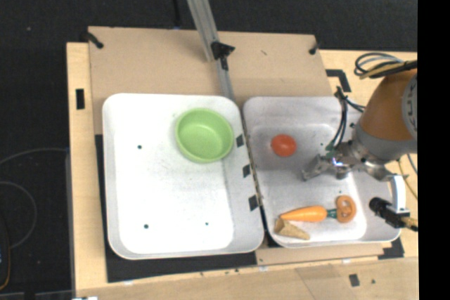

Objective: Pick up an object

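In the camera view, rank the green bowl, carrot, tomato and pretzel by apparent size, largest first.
1. green bowl
2. carrot
3. and 4. tomato and pretzel look about alike; I won't rank them.

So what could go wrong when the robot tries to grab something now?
1. The small round red-orange ball lies loose on the right white bin; a nudge from the gripper might send it rolling off.
2. The orange toy carrot, tan wedge and orange ring-shaped piece crowd together near the bin's front wall, so the gripper could bump a neighbour or the wall.
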`<state>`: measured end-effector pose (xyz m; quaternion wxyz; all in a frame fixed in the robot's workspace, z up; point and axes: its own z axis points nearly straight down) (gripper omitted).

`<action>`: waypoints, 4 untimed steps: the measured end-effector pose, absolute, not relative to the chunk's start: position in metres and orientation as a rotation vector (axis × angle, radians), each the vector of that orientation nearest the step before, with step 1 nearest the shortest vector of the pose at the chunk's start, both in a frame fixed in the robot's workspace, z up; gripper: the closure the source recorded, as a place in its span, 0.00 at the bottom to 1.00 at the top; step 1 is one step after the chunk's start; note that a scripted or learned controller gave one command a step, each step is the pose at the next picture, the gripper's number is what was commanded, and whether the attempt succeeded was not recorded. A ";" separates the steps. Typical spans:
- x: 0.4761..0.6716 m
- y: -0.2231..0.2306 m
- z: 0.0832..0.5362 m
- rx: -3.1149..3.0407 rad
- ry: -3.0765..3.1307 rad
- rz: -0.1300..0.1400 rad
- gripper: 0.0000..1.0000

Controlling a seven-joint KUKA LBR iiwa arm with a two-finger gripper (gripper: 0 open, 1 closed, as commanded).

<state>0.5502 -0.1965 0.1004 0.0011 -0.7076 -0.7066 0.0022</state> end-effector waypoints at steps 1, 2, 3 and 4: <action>0.553 -0.197 0.115 -2.231 -2.218 -0.004 1.00; 0.561 -0.204 0.163 -2.224 -2.227 -0.005 1.00; 0.557 -0.213 0.214 -2.230 -2.223 -0.005 1.00; 0.558 -0.214 0.265 -2.221 -2.227 -0.001 1.00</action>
